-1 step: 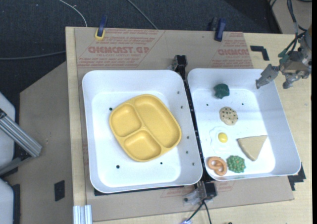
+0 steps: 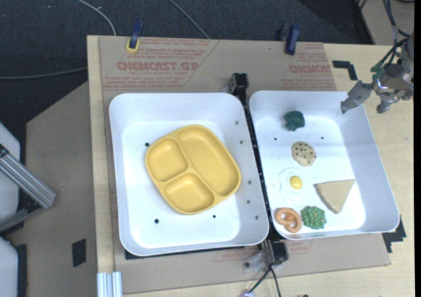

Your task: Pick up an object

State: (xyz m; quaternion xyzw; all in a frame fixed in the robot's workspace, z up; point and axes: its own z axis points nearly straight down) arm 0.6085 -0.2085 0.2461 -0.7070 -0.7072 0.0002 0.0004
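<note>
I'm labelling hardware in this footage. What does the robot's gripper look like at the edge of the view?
The gripper is a small metallic grey assembly with dark joints and a touch of green near its body. Two slim pale grey fingers angle down and outward from it. Thin dark cables loop above it near the top right of the view. No markings are legible at this size.

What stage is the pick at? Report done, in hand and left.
Done: nothing lifted; the broccoli, cookie, egg, wedge, pretzel and green cluster all lie in the right bin.
In hand: the gripper hangs open above that bin's far right corner.
Left: descend, grasp, lift.
</note>
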